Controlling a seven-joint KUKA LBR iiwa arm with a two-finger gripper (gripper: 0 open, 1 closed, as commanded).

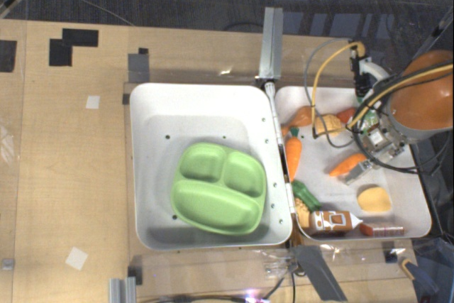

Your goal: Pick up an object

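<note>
While the arm [425, 92] leans in from the right over the right bin [418, 223], its fingers [363, 168] are down at the right end of a small orange carrot-like piece [347, 164]. The grip is too small and cluttered to read, so I cannot tell whether they are open or closed on it. Just below lies a pale yellow lump [374, 199], and along the near edge a brown bottle [337, 222] rests on its side. A bigger carrot [293, 155] lies against the bin's left wall, with a green piece [306, 194] below it. The left bin [149, 152] holds a green divided plate [220, 187]. Both bins sit side by side on the table [64, 174].
</note>
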